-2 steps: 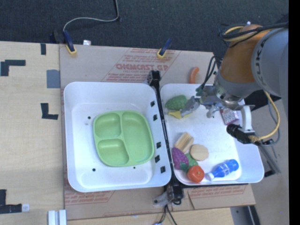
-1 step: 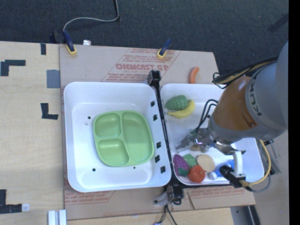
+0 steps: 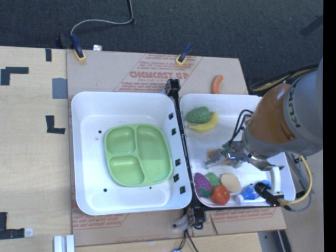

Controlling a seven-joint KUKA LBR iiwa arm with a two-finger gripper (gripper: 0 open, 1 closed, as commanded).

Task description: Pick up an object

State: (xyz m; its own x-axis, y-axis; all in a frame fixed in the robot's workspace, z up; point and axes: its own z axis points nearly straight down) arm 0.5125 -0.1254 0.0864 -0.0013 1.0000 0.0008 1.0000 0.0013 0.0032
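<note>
Nearest you, along the front wall of the right bin [image 3: 273,206], sits a tight cluster: a purple toy [image 3: 202,182] at the left, a green piece [image 3: 212,178] touching it, a red tomato-like ball [image 3: 220,195] in front, a beige egg-shaped piece [image 3: 230,182] just right of those, and a blue and white item [image 3: 251,191] further right, close to the black and yellow cable end at the bin's corner. These lie packed against one another, so each crowds its neighbours.

Just behind that cluster you see the gripper [image 3: 220,155], reaching in from the right under the orange-banded wrist. Its metal tips point left and lie low over the bin floor, above the beige piece and apart from it. You cannot tell whether the claw is released or clenched; nothing shows clearly between its tips.

Further back, near the divider, a yellow banana [image 3: 207,125] lies with a green leafy toy [image 3: 198,114] resting on top of it. The banana's long axis runs roughly left to right, its right end curving up toward the far wall.

In the left bin [image 3: 84,140] a green divided plate [image 3: 138,154] lies flat, well apart from the toys.

Beyond the bins, an orange carrot-like piece [image 3: 217,83] lies on the cardboard [image 3: 152,72], standing nearly upright in the picture.
</note>
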